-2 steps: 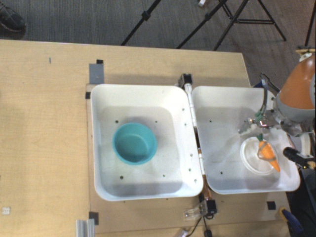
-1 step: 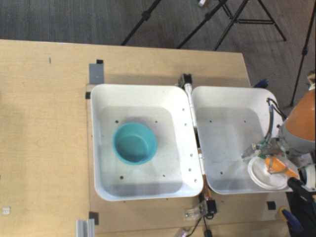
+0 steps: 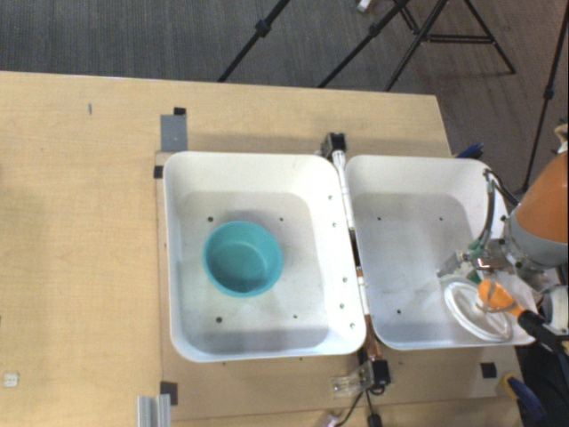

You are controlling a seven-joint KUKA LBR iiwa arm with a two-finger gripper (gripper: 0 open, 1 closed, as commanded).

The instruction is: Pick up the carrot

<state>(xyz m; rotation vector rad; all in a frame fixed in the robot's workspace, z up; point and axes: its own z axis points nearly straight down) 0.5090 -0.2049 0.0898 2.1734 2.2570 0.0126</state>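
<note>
The carrot (image 3: 495, 294) is a small orange piece in the near right corner of the right bin (image 3: 409, 238). It sits over the rim of a clear round dish (image 3: 471, 314). My gripper (image 3: 483, 267) hangs low over that corner, directly above and touching or almost touching the carrot. The arm's grey body and orange band (image 3: 544, 205) come in from the right and hide part of the bin wall. Whether the carrot is between the gripper's parts is not visible.
A teal bowl (image 3: 243, 257) stands in the left bin (image 3: 249, 185). The bins' walls meet in a ridge (image 3: 348, 238) in the middle. Tan bench top (image 3: 80, 238) spreads to the left. Cables and clips lie at the near edge (image 3: 364, 381).
</note>
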